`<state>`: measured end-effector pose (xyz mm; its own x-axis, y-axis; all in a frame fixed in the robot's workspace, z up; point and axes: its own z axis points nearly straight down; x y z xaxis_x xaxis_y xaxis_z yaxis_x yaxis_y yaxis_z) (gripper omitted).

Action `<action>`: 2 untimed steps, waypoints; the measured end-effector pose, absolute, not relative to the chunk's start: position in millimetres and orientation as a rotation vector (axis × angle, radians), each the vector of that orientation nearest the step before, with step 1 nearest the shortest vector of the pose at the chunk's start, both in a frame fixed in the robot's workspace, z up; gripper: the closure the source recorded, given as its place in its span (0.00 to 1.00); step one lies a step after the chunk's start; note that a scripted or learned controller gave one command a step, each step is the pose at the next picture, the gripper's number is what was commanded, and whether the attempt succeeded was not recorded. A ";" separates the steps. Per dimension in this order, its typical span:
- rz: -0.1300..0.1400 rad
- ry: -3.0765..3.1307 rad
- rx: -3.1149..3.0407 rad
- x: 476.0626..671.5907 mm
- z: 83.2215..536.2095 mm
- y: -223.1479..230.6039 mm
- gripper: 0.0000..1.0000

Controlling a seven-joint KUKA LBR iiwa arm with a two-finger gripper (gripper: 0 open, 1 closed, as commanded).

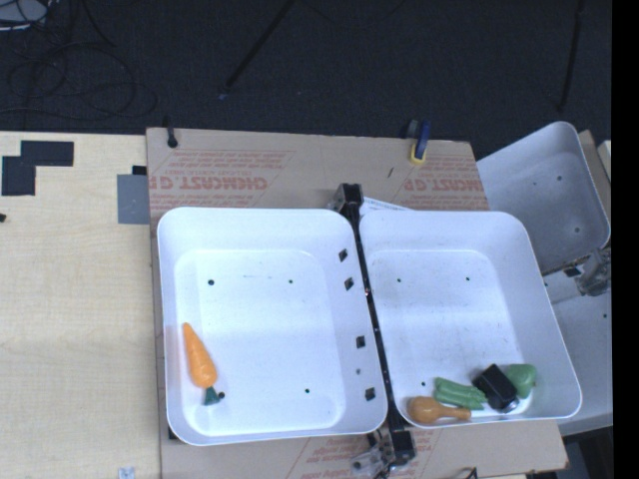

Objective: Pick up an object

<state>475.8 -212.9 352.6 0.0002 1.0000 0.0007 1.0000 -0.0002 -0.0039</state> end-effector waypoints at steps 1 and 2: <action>0.006 -2.219 -2.210 559.8 211.7 -196.1 1.00; -0.005 -2.227 -2.221 554.4 294.2 -170.5 1.00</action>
<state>554.4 -170.5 294.2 -0.0031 1.0000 -0.0006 1.0000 0.0031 0.0046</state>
